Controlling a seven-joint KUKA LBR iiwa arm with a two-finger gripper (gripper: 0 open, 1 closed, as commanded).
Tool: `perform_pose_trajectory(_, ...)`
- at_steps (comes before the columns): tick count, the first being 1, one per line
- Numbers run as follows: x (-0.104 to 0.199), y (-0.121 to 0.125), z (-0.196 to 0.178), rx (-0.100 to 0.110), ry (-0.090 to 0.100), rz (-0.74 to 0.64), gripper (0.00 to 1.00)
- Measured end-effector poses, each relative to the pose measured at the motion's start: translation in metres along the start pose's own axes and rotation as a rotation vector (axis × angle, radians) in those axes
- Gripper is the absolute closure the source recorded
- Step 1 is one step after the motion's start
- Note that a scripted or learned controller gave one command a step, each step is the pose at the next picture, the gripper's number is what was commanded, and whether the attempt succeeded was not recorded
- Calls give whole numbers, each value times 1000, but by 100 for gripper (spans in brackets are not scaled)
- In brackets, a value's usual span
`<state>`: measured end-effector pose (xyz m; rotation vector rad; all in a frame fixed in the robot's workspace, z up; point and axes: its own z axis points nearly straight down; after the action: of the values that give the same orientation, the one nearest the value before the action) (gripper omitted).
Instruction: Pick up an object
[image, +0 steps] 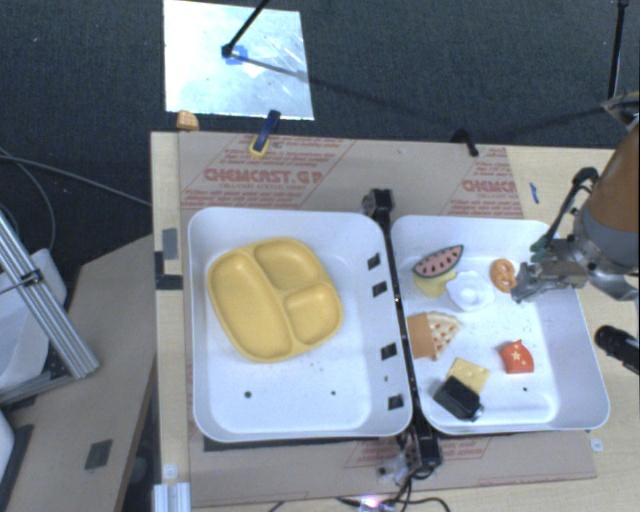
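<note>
Reaching in from the right, the grey arm with its orange band poises its gripper (522, 285) over the upper right part of the right bin (575, 345), just beside an orange round toy (502, 272) and close to a small white cup-like piece (468, 293). From this slanted overhead angle the tool's tip is a dark blur, so whether it is spread, pinched or gripping anything cannot be told.

All the loose candidates for the pick lie in that right bin, scattered apart so that each can be approached singly. A watermelon slice toy (438, 264) rests on a pale yellow block near the bin's upper left corner. Below it sits a pizza slice toy (433, 333), and toward the front a yellow block (468, 374) touches a black block (457, 398). A red piece with a star (516, 357) lies alone at the lower right, well apart from the rest.

In the left bin (225, 400) lies 1 yellow divided plate (273, 298) with 3 compartments, placed centrally and away from the arm.

Judging by the arm's position, the orange toy or the white piece looks the likeliest target; the pick does not appear to have been made, as nothing is seen lifted off the bin floor.
</note>
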<state>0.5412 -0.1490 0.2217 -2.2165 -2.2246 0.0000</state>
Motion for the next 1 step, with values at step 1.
perform_pose_trajectory(1,25,-32,52,3,2,2,100)
